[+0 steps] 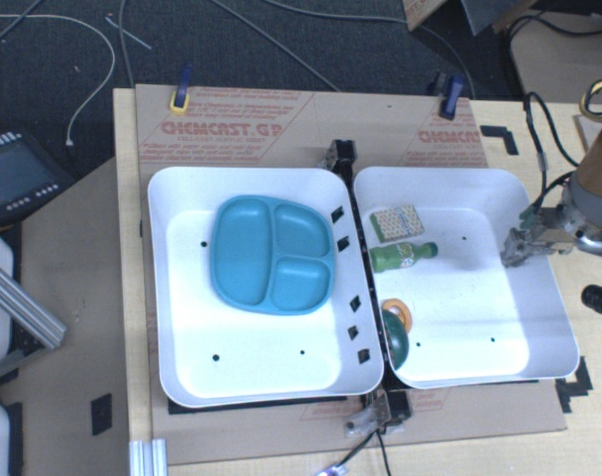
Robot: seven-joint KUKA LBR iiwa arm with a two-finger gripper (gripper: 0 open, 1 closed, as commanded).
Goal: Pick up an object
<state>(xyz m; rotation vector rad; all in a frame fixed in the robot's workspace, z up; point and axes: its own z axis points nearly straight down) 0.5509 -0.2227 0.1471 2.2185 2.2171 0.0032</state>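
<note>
A blue divided plate (272,254) lies in the left bin (181,345). In the right bin (539,345) a small speckled sponge-like block (396,223) rests near the left wall, with a green bottle (402,256) lying on its side just below it. A dark green and orange object (396,329) sits by the bin's near-left corner. My gripper (519,244) hangs at the right bin's right rim, well to the right of the bottle, with nothing seen between its fingers.
The bins sit on a cardboard-covered bench (281,117) with blue clamps (180,92) at the back edge. Black clips (341,153) join the bins along the middle divider. Cables run across the dark floor behind.
</note>
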